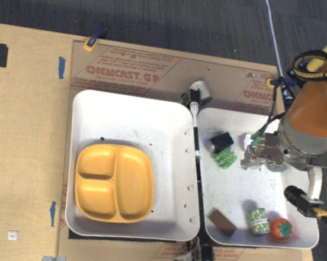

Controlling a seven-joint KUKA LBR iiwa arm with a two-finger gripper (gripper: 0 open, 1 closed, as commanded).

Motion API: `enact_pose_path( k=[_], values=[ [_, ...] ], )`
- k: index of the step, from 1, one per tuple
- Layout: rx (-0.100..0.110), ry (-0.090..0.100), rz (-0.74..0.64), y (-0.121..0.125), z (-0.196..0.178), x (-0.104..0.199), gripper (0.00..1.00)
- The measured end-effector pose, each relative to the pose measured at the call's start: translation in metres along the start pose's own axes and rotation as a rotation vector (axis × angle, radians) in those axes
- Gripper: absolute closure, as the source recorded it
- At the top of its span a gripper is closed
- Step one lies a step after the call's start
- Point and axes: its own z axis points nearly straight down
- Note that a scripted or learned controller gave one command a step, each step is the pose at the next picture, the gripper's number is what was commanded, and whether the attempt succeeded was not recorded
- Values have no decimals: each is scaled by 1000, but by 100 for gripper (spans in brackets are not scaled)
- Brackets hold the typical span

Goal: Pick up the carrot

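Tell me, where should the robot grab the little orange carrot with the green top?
Probably on the carrot, around its round orange body, not its small green top. Coming straight down looks best: it sits in a corner of the right bin, rim close by, with a green-and-white toy right beside it, so sideways approaches look crowded.

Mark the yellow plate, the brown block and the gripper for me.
yellow plate [115,181], camera view: on the ridge between its compartments.
brown block [222,222], camera view: on its top face.
gripper [254,158], camera view: at its fingertips, above the right bin.
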Motion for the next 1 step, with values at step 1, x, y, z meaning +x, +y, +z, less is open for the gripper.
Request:
enact_pose_path(
  k=[1],
  values=[
    [2,1,-110,-58,10,67,100]
  ],
)
